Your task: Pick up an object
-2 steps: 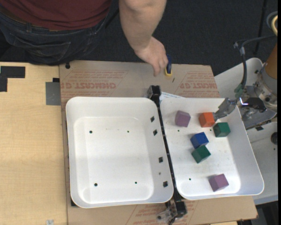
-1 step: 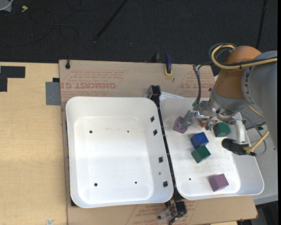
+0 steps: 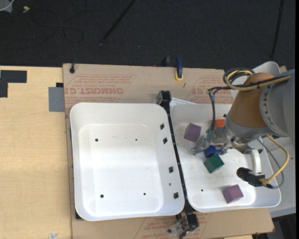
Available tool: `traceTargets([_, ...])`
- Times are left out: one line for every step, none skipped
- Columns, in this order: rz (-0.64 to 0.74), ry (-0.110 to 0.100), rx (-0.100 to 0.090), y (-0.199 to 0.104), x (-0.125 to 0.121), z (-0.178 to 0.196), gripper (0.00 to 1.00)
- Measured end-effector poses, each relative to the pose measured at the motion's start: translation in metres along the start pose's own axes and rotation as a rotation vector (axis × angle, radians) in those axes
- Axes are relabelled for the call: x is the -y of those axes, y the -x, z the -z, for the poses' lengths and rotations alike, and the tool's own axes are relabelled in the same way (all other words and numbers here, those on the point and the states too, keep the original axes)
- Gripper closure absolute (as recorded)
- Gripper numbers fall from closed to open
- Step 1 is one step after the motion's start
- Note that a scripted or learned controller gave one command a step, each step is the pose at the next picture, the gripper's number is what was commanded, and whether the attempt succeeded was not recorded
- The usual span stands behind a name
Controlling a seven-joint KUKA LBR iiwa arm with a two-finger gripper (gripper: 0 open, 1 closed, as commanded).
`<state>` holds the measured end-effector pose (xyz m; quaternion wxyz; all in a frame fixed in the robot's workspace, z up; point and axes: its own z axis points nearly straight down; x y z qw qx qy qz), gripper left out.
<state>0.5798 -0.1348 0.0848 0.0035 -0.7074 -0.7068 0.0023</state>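
My gripper [image 3: 205, 146] is low over the middle of the right bin [image 3: 199, 203], reaching in from the right. A blue block [image 3: 211, 153] lies right under its tip, partly hidden by it. A dark green cube [image 3: 214, 164] touches the blue block on the near side. One purple cube [image 3: 192, 132] sits just left of the gripper, close to it but apart. A second purple cube [image 3: 232, 193] rests near the bin's front right corner. A small orange piece [image 3: 220, 123] peeks out beside the wrist.
The left bin [image 3: 79, 133] stands beside the right one, with a black divider strip [image 3: 172, 153] between them. Both sit on a cardboard sheet [image 3: 114, 86] on the wooden bench. The arm's body [image 3: 259, 108] covers the right bin's far right part.
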Motion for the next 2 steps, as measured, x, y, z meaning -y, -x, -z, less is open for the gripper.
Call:
traceTargets([-0.004, 0.003, 0.001, 0.002, -0.002, 0.012, 1.0])
traceTargets([0.015, 0.015, -0.004, -0.133, -0.014, 0.108, 1.0])
